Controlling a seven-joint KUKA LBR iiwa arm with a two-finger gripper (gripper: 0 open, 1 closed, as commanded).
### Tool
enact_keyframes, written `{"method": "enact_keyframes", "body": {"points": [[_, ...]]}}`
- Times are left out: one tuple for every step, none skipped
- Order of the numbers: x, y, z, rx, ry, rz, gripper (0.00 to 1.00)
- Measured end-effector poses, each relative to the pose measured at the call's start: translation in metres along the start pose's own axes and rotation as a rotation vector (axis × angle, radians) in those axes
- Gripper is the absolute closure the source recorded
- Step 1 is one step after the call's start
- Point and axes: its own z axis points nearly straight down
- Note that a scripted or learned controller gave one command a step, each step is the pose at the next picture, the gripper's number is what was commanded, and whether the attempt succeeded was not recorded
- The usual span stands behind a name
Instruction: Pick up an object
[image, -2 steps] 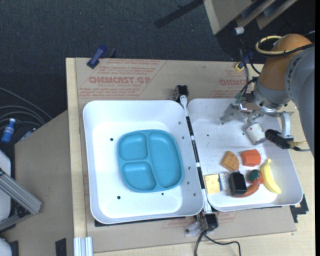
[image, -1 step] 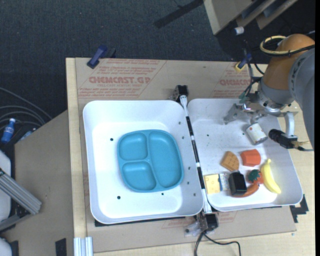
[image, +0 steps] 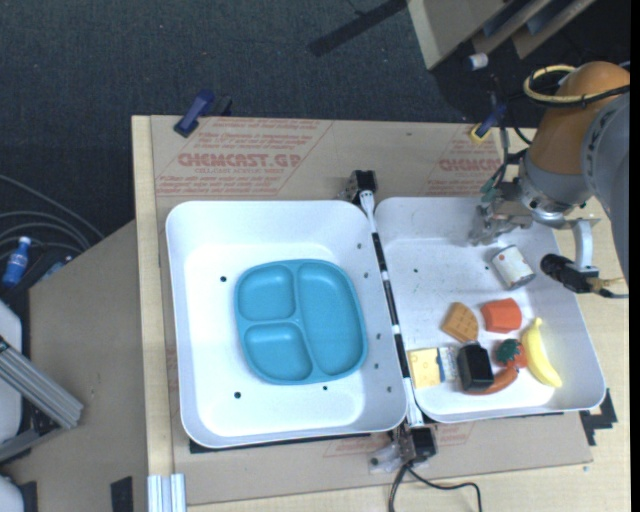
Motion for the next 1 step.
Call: {"method": "enact_keyframes", "body": {"points": [[0.0001, -0.0001, 0.0002, 0.001, 0.0, 0.0, 0.0]]}}
